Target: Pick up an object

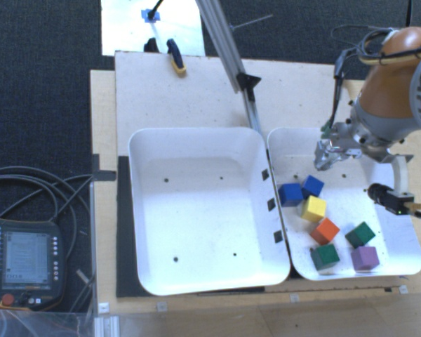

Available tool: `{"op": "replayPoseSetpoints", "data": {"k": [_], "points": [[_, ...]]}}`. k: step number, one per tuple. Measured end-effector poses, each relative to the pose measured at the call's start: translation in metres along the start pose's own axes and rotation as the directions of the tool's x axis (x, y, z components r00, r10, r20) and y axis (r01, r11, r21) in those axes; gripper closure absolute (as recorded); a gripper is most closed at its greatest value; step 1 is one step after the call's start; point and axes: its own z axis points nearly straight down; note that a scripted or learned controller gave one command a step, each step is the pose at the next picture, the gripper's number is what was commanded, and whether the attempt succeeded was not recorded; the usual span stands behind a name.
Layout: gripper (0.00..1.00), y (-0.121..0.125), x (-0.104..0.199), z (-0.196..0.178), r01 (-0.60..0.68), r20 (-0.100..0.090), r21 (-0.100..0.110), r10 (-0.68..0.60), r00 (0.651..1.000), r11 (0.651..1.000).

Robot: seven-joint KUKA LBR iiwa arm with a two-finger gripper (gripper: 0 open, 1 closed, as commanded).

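Blue, yellow, orange, green and purple cubes (313, 208) below the gripper (325, 159).

A robotics lab: teach pendant (24, 262), cabled bench (196, 90), white bins (203, 213).

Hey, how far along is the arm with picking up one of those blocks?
Nothing looks picked yet. All seven blocks lie in the right bin, including the two blue blocks, the yellow block and the orange block. In hand: the end effector hovers above the bin's upper part, near the blue pair, with nothing visible between its fingers. Left: descend, grasp one and lift.
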Motion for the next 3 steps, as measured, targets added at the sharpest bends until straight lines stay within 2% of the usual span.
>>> {"op": "replayPoseSetpoints", "data": {"k": [2, 3], "points": [[1.00, -0.047, 0.107, -0.024, 0.003, -0.001, -0.002, -0.003, 1.000, 1.000], [1.00, -0.073, 0.159, -0.013, 0.003, -0.001, 0.001, -0.003, 1.000, 1.000]]}}
